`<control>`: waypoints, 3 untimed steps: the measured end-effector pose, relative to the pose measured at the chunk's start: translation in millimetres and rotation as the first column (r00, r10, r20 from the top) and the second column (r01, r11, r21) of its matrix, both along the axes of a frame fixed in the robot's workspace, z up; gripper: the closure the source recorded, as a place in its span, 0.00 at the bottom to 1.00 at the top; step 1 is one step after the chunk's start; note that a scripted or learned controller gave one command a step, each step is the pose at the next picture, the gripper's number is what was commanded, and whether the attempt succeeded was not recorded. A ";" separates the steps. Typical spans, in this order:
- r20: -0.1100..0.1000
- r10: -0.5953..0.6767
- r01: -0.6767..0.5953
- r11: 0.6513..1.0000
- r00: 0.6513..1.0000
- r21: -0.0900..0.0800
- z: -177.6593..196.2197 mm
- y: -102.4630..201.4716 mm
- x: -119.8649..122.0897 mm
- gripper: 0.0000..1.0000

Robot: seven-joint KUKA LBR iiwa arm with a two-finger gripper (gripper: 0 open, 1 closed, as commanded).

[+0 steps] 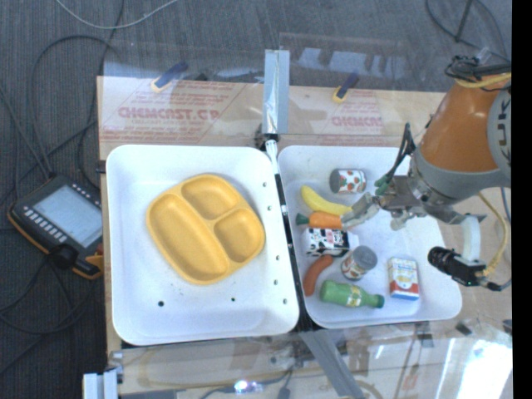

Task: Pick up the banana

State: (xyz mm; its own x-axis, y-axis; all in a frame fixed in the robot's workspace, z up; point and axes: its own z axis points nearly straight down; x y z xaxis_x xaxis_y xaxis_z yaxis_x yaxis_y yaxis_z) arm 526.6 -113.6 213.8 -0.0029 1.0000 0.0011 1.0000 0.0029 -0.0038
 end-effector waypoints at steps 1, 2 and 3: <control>0.000 -0.013 0.013 1.000 1.000 -0.002 -57.4 15.7 54.4 0.00; 0.012 0.100 -0.100 0.995 0.995 -0.005 -124.3 7.5 83.5 0.00; -0.010 -0.020 0.020 1.000 1.000 -0.003 -125.8 14.0 120.5 0.00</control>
State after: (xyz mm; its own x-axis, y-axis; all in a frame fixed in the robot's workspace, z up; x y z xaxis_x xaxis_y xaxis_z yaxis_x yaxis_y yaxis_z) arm 647.1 -99.6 88.0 0.0170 0.9999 -0.0015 0.9998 -0.0170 -0.0138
